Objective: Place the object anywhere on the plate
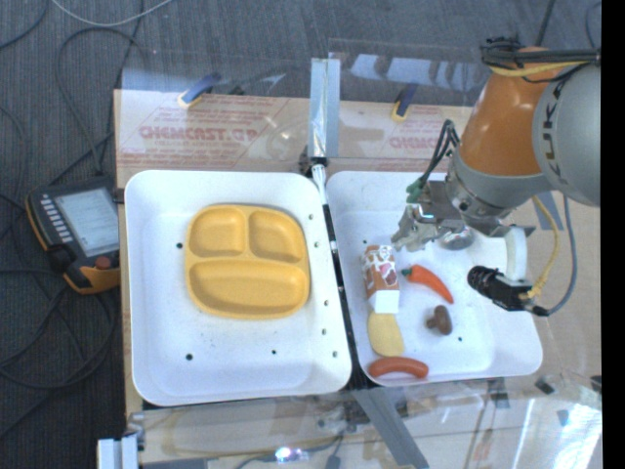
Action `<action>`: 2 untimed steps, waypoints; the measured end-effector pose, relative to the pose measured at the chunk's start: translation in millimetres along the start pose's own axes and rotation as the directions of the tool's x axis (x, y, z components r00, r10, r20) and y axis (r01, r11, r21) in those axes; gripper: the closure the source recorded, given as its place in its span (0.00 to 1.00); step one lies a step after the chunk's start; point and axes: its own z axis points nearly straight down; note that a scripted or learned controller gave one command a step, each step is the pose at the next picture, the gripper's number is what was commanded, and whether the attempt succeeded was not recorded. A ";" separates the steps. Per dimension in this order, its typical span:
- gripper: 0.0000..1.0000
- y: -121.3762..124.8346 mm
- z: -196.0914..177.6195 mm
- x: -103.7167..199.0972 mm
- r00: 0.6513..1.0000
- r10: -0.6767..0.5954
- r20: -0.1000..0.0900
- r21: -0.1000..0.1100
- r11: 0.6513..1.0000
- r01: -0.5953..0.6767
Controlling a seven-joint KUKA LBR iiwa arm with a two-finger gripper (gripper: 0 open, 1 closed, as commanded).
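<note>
Plate (248, 260) sits bare in left bin (156, 350), well left of the claw, ready as drop target. Bar (381, 268), potato (386, 335), sausage (397, 367), carrot (430, 281), brown lump (439, 319) lie below the claw in right bin (508, 355), unpicked. Claw (422, 225) hovers above them; opening can't be judged, nothing visibly gripped.

A single fixed camera looked down at a slant from above the desk (215, 135). It took in both shallow white plastic bins (156, 360) side by side, and grey carpet beyond.
</note>
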 end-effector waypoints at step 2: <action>1.00 -59.4 -4.6 -11.4 1.000 0.019 0.000 0.001 1.000 -0.019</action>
